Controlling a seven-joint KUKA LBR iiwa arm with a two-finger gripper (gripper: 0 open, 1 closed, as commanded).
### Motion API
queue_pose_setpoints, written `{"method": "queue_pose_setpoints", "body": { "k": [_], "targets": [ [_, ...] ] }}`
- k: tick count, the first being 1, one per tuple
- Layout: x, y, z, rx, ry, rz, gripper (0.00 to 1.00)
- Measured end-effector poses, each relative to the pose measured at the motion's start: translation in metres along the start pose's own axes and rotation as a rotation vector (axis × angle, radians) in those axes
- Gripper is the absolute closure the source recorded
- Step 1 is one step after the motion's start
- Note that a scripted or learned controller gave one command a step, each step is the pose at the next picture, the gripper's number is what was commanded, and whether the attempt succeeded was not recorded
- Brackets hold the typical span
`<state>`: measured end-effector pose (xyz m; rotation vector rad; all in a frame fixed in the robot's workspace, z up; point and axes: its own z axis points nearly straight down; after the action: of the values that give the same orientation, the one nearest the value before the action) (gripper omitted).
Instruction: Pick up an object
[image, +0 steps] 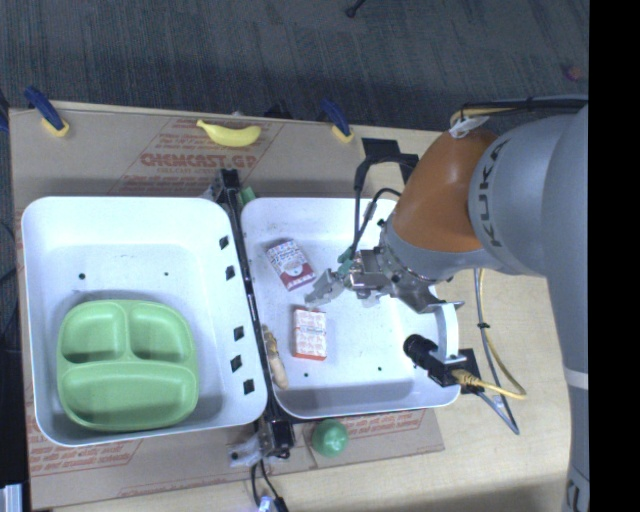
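1. We see the gripper (335, 285) low over the right bin (400, 390), between two small packets: a red-and-white packet (289, 264) just up-left of it and an orange-and-white packet (309, 333) just below.
2. We cannot tell whether the gripper is spread or pressed together; its tip is a grey blur, and nothing shows between it.
3. We judge the step in hand to be the approach. To do it well, we would settle on one packet, centre over it, and come straight down so it is not nudged toward the bin wall.
4. Both packets lie flat, so we expect a thin grip; closing across the shorter side looks safer.
5. The left bin (40, 300) holds a green divided tray (127, 365), well apart from the gripper.
6. The arm's orange band (440, 200) and grey body hide the right bin's far right side, so we cannot say what lies there.
7. A thin brownish thing (272, 362) at the bins' divider is too small to name.
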<state>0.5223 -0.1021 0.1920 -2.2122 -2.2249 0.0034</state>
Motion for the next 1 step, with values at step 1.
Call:
{"method": "queue_pose_setpoints", "body": {
  "k": [1],
  "targets": [
    [-0.0188,0.0237,0.0769,0.001,-0.001,-0.001,0.00]
  ]
}}
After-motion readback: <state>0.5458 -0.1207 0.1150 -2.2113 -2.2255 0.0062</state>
